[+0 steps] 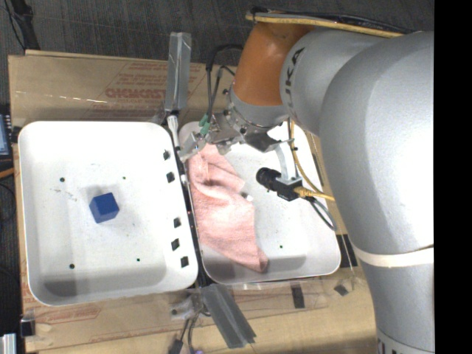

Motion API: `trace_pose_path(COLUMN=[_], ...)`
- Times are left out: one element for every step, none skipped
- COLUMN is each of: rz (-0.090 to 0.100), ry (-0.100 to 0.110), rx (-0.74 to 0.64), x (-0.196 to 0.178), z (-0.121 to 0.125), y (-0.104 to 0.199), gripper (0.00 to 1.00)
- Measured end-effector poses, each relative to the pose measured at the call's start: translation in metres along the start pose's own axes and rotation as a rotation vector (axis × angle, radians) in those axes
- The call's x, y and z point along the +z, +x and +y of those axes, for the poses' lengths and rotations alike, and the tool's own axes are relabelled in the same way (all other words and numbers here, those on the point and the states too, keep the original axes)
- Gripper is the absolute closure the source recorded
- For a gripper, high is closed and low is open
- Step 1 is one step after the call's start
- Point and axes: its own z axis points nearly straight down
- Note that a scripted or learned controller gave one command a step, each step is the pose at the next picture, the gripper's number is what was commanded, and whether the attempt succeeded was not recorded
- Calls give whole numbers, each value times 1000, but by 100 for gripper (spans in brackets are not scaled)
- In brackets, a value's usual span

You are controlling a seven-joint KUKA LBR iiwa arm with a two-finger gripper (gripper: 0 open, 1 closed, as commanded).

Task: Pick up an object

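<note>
A pink cloth (225, 209) lies stretched along the left side of the right bin (310, 249), from its far left corner down to the near wall. The cloth's upper end is bunched into a narrow tip directly under my gripper (200, 140), which hangs over that far left corner, by the divider between the bins. The wrist and the cloth hide where the two meet. A small blue cube (105, 206) sits alone in the middle of the left bin (44, 271), far from the gripper.
The big grey arm with its orange band (265, 65) covers the right bin's far side and right edge. A black cable plug (276, 183) hangs beside the cloth. Black clips (177, 223) line the ridge between the bins.
</note>
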Motion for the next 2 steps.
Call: trace_pose_path(rz=[1,0], ry=[5,-1], rx=[98,43], x=[2,100], z=[-33,-33], y=[-53,-70], gripper=[0,0])
